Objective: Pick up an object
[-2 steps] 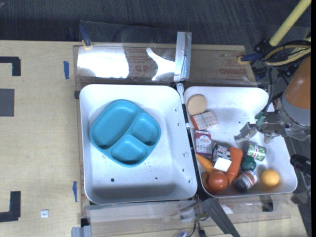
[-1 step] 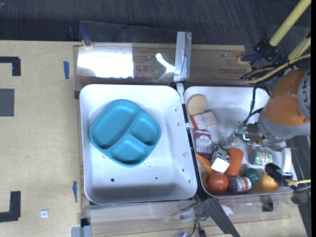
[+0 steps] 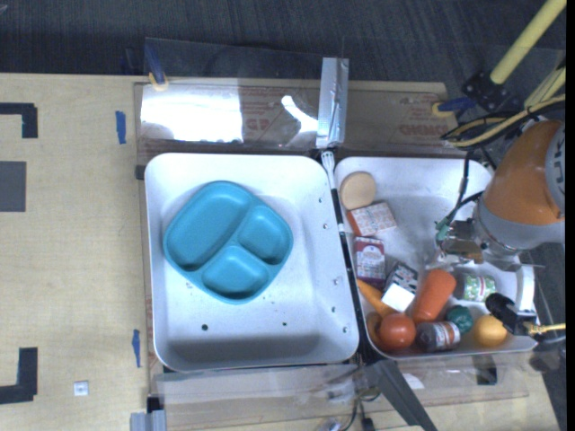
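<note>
Overhead, camera view, one line per item:
Arm (image 3: 526,187): grey with an orange band, it reached in from the right and hung over the right bin's far right side.
Gripper (image 3: 463,241): it sat below the orange band, over the right bin; whether it was open or shut, and whether it held anything, could not be told from above.
Right bin (image 3: 409,173): white and shallow, it lay under the gripper, with most of its load crowded toward the near side.
Carrot (image 3: 432,294): orange, tilted, just below and left of the gripper.
Tomato (image 3: 396,330): red and round, below the gripper and to its left, touching the carrot's lower end.
Jar (image 3: 474,286): a small labelled one on its side, just below the gripper.
Orange (image 3: 490,331): yellow-orange ball, below the gripper and slightly right, near the bin's near rim.
Bottle (image 3: 438,336): small, dark-capped, lying between tomato and orange.
Boxes (image 3: 371,219): two small printed cartons, left of the gripper near the bin's left wall.
Disc (image 3: 358,189): tan and round, up and left of the gripper.
Left bin (image 3: 180,321): well apart to the gripper's left.
Plate (image 3: 228,239): blue, with compartments, lying in the left bin.
</note>
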`<state>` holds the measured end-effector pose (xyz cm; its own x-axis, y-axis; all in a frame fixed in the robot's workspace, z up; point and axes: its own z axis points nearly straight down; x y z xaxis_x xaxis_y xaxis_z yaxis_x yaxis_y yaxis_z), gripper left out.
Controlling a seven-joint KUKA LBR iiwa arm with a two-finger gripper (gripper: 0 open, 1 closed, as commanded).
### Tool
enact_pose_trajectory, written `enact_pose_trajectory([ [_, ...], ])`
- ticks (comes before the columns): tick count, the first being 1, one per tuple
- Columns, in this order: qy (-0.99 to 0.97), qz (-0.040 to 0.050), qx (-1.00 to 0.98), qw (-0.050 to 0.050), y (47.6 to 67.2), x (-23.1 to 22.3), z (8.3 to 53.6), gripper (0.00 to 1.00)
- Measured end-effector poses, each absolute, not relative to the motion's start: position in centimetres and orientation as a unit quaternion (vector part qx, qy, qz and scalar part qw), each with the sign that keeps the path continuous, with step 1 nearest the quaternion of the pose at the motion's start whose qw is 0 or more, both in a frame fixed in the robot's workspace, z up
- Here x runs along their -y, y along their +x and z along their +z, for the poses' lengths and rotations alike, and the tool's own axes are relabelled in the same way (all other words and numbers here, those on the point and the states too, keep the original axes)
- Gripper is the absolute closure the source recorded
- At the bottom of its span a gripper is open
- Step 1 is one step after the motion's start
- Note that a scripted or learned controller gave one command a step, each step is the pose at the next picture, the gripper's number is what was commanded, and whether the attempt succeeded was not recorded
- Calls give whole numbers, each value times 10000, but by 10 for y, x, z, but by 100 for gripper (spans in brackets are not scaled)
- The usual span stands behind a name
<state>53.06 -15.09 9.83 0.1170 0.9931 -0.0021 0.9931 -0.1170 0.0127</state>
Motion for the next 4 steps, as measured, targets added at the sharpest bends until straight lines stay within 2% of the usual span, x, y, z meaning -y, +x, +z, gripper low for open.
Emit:
enact_pose_trajectory([
  [1, 8306, 3, -5568, 11, 508, 167, 167, 100],
  [2, 8307, -1, -5567, 6, 508, 167, 166, 0],
  [3, 7973, 15, -6035, 20, 542, 125, 87, 0],
  [4, 7972, 9, -6037, 23, 601, 200, 132, 0],
])
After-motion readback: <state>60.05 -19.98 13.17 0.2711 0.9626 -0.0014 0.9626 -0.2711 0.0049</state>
